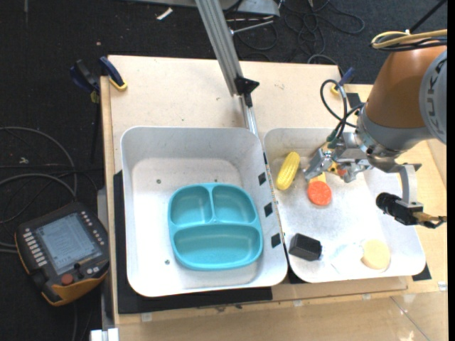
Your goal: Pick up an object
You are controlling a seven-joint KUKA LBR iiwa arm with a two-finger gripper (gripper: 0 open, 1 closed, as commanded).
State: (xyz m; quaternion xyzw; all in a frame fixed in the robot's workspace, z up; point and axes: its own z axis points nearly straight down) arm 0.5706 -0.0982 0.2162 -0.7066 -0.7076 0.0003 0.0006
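Objects lay in my right shallow white bin (398, 261): yellow corn cob (288, 170), black block (305, 247), pale round piece (375, 254), orange round piece (320, 193) just below my gripper (328, 169). Left white bin (142, 190) held a teal divided plastic tray (213, 226).

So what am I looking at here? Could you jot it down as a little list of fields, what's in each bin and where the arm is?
left bin: holds a teal divided tray
right bin: holds a yellow corn cob, an orange-red round piece, a black block and a pale yellow round piece
arm: reaches in from the right, over the right bin
gripper: low, just above the orange-red round piece, beside the corn cob
held object: none seen between the fingers
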